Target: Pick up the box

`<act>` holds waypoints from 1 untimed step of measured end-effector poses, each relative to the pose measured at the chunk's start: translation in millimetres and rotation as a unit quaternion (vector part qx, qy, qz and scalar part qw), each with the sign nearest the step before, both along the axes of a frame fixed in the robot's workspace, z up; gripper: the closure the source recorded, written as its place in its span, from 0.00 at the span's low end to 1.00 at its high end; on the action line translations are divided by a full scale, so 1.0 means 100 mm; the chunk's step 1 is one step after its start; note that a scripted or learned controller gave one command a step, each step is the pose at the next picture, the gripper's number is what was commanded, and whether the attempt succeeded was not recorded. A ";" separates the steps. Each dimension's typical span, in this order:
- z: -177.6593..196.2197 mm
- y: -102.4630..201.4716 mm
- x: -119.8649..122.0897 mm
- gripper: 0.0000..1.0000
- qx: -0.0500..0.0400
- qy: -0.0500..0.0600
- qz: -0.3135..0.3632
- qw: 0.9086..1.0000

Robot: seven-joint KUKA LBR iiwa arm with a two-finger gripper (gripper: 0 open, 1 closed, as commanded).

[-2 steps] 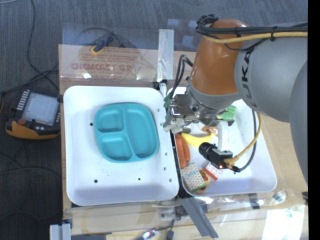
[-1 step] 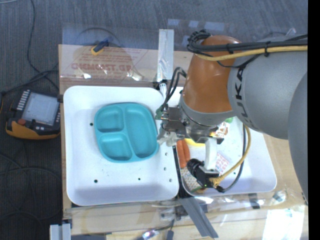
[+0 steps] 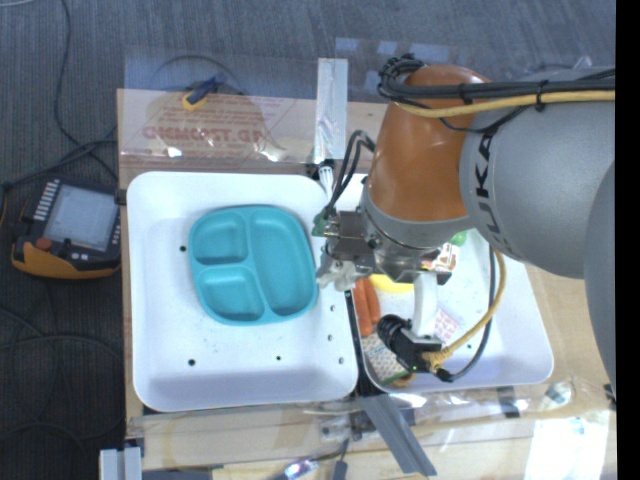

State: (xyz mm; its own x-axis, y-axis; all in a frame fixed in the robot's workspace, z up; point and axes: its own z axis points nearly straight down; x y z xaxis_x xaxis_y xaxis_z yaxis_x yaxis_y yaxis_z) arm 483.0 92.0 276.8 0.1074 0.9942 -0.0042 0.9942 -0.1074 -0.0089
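1. Two white bins sit side by side on the surface; the right bin [image 3: 520,358] lies under the arm [image 3: 520,188].
2. Its hand [image 3: 385,268] hangs low over the right bin's left part, above a carrot [image 3: 367,306]; grip state: cannot tell.
3. Box [image 3: 440,320]: seemingly the patterned one just right of the hand.
4. Left bin [image 3: 160,358] holds a blue tray [image 3: 250,263].

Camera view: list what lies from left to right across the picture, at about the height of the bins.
Handheld controller on the floor → left bin → blue divided tray → carrot → right bin, with the arm reaching over it.
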 end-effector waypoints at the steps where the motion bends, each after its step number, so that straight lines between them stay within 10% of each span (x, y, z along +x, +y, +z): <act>1: 0.50 -0.07 0.01 1.00 0.000 -0.004 0.050 0.999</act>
